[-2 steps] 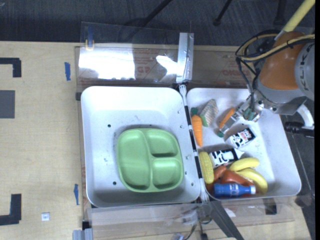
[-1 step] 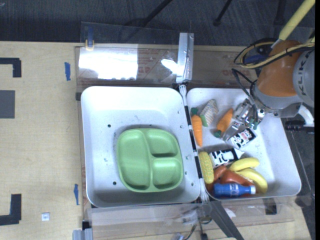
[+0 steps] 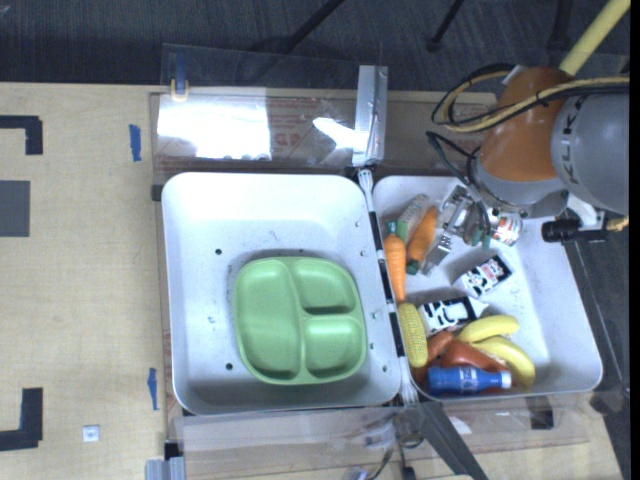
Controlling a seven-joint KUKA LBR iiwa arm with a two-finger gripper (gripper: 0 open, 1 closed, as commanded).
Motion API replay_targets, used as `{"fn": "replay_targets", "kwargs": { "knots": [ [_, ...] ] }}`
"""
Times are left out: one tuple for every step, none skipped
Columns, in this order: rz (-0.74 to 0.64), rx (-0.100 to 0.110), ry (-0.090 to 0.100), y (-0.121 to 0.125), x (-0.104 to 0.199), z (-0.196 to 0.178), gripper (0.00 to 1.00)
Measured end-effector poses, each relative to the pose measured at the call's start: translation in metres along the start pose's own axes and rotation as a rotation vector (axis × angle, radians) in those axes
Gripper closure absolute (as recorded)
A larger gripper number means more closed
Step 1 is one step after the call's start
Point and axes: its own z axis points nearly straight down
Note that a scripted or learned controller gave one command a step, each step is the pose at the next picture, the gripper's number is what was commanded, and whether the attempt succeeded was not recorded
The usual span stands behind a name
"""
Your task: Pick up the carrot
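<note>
A carrot (image 3: 396,266) with a green top lies lengthwise against the left wall of the right bin (image 3: 570,308). A second, shorter orange carrot-like piece (image 3: 423,231) lies tilted just to its right. My gripper (image 3: 441,245) hangs low over the upper left part of that bin, right beside the shorter orange piece and touching or nearly touching it. Nothing is visibly lifted off the bin floor.
The right bin also holds a corn cob (image 3: 412,334), two bananas (image 3: 497,330), a blue bottle (image 3: 468,379), a red-orange item (image 3: 456,352), two black-and-white packets (image 3: 487,276) and a small can (image 3: 505,228). A green divided plate (image 3: 298,318) sits in the left bin (image 3: 200,228).
</note>
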Motion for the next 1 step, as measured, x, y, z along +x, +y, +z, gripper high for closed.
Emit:
{"fn": "replay_targets", "kwargs": {
  "knots": [
    [0.002, 0.000, 0.000, -0.0006, -0.0002, -0.0109, 1.00]
  ]
}}
